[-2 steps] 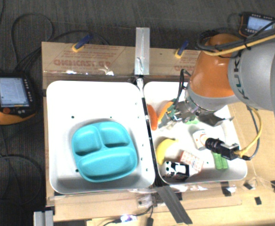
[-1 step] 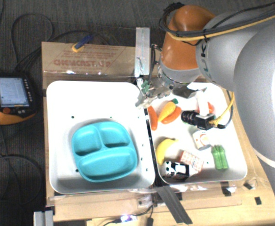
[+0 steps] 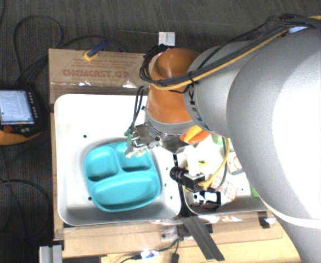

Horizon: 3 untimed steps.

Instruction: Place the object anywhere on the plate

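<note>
A teal plate (image 3: 122,178) with three compartments lies in the left white bin (image 3: 68,147), toward its front. My gripper (image 3: 136,144) hangs over the plate's upper right corner, at the edge of the small right compartment. The grey arm and its orange band (image 3: 168,89) cover most of what lies beneath the wrist. A small greenish bit (image 3: 129,131) shows at the gripper's left side; whether it is a held object is unclear. The plate's compartments look bare where they are visible.
The right bin (image 3: 226,204) holds several mixed items in white, yellow, orange and green, mostly hidden under the arm. A cardboard sheet (image 3: 94,70) lies behind the left bin. A teach pendant (image 3: 11,111) rests on the floor at far left.
</note>
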### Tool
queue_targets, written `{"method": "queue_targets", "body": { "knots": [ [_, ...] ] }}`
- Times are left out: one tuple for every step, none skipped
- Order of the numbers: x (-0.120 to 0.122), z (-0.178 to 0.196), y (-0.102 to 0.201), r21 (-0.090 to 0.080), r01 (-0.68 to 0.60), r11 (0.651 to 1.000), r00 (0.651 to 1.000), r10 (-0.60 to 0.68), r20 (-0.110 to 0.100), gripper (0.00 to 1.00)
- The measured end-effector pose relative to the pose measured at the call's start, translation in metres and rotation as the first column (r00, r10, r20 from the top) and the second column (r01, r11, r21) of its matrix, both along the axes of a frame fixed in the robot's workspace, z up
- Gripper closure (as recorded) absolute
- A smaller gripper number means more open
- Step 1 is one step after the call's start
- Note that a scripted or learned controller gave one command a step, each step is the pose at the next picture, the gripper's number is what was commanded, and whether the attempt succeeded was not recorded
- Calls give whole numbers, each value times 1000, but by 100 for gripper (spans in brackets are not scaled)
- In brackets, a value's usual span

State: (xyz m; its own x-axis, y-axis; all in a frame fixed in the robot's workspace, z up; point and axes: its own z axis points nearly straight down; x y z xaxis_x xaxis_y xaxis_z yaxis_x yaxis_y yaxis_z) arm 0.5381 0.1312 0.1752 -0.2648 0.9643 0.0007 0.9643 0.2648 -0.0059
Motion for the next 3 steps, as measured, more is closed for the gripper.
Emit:
{"method": "queue_targets", "body": {
  "knots": [
    [-56,-41,55,1,-188,982,982,188,-1,100],
    [-54,115,11,-3,-257,966,966,257,4,100],
    [-56,22,28,0,-171,985,985,171,0,100]
  ]
}}
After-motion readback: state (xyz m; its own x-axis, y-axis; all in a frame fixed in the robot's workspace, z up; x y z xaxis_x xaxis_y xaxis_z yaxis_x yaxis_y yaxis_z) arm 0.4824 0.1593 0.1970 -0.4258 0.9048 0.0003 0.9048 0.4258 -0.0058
